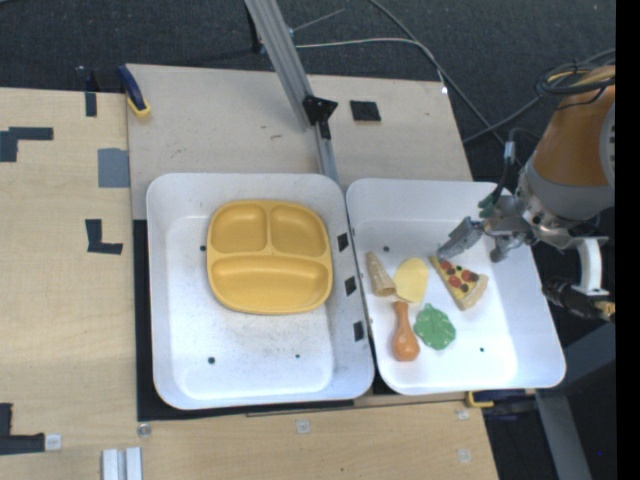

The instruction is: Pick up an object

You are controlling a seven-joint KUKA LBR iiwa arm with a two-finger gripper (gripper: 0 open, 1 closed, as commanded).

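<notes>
One fixed cam, mounted above my desk (60, 268), looking down at a slant. Moderately far back: both white bins, left bin (165, 298) and right bin (520, 348), fit fully in frame. My arm (575, 158) enters from frame right.

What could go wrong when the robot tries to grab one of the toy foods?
The gripper hovers just above the pizza slice, which lies flat, so the fingers might slide over it. The yellow piece, green piece and orange piece lie crowded together, so reaching for one could bump its neighbours.
</notes>
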